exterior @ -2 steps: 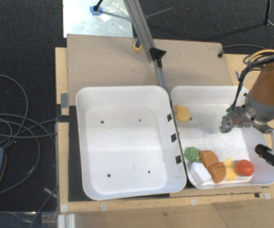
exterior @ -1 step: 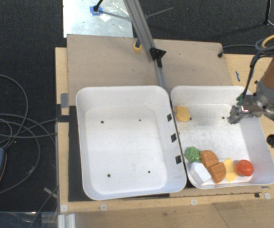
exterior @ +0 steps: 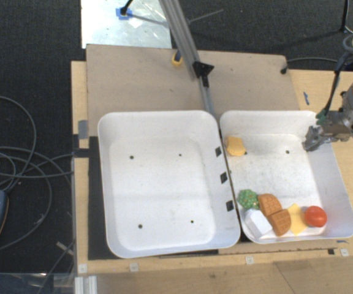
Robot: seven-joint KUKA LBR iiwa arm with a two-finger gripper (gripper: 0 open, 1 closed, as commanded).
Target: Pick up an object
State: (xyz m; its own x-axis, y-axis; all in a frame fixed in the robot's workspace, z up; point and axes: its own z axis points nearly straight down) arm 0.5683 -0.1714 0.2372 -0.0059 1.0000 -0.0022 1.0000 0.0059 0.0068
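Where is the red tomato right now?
The tomato lies in the right bin's near right corner, beside the yellow wedge.

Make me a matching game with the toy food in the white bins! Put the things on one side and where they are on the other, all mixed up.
Things:
1. round red tomato
2. bumpy green broccoli
3. small yellow lump
4. grey two-finger gripper

Places:
A. alone near the right bin's top left corner
B. over the right bin's upper right edge
C. right bin's bottom right corner
D. by the divider, left of the brown bread pieces

Pairs: 1-C, 2-D, 3-A, 4-B
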